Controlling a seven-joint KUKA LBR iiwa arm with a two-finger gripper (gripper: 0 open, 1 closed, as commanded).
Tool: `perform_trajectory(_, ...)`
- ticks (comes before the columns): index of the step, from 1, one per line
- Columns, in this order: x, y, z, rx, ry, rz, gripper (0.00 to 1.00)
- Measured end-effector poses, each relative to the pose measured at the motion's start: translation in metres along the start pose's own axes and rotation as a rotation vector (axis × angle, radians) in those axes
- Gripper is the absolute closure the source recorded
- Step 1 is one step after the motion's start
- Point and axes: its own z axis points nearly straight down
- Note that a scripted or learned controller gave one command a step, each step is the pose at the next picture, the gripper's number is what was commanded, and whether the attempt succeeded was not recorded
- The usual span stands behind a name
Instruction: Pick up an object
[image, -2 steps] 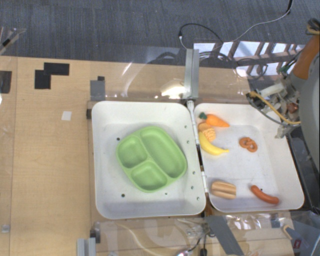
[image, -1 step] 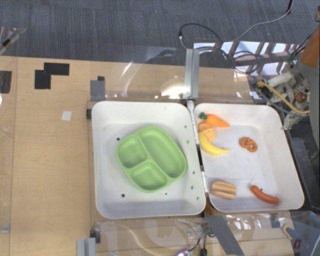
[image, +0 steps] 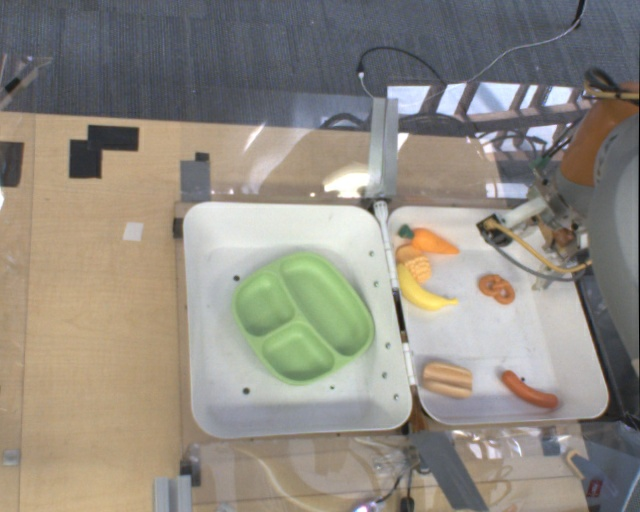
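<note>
Gripper is seen just up-right of the pretzel, its open-or-closed state cannot be told; banana is placed left of the pretzel, sausage below.

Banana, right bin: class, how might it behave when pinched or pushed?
The banana looks like smooth toy plastic: probably stiff, light, somewhat slippery. Curved and lying flat in the bin, it would likely pivot, not roll, when pushed.

A robotics lab: a plywood bench holds a white left bin and a right bin of toy food, a metal post between them, cables trailing over grey carpet beyond.
</note>
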Motion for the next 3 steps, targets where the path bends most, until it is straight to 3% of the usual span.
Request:
perform_trajectory(1,0.003,-0.001,-0.012,-0.002,0.003,-0.009,1.00)
perform_trajectory(2,-0.008,-0.003,0.026,-0.002,0.004,0.062,1.00)
perform_trajectory(3,-0.013,-0.004,-0.085,-0.002,0.006,0.123,1.00)
